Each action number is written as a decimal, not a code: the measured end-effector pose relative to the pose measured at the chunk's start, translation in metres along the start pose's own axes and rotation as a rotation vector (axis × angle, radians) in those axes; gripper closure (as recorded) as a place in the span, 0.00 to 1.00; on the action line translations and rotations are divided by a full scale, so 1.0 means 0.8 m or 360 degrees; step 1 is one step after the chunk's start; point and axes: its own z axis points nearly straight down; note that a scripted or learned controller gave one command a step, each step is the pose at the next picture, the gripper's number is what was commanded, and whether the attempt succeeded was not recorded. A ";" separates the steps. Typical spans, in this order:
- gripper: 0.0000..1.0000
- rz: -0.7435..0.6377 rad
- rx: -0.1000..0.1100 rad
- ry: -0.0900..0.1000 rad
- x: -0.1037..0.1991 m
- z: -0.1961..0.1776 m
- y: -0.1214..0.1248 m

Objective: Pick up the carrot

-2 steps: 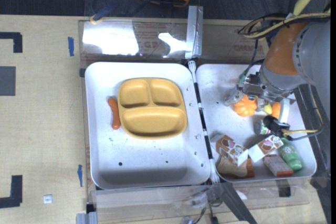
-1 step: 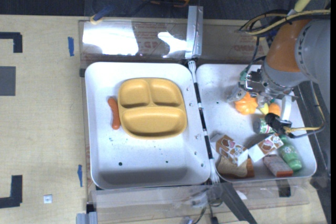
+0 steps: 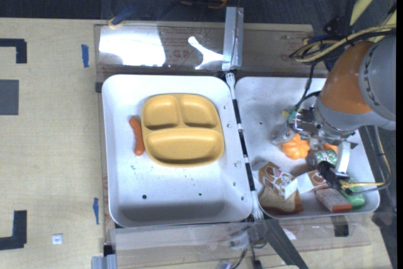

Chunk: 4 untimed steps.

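The carrot [image 3: 137, 135] is a small orange stick lying in the left bin [image 3: 119, 192], against the left edge of a yellow divided plate [image 3: 182, 129]. My gripper [image 3: 302, 130] hangs low over the right bin [image 3: 264, 97], far to the right of the carrot. It sits just above a yellow-orange toy [image 3: 295, 148], and the wrist hides what is under it.
The right bin holds several toys: a brown and white piece [image 3: 277, 183], a brown block [image 3: 330, 198] and a green piece [image 3: 356, 201]. A raised divider [image 3: 242, 148] separates the two bins. Cables trail from the arm at the right.
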 end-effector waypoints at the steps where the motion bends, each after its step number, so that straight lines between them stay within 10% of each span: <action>1: 1.00 0.0179 0.0020 -0.0004 0.123 -0.117 -0.032; 4: 1.00 0.0213 0.0017 -0.0006 0.150 -0.121 -0.006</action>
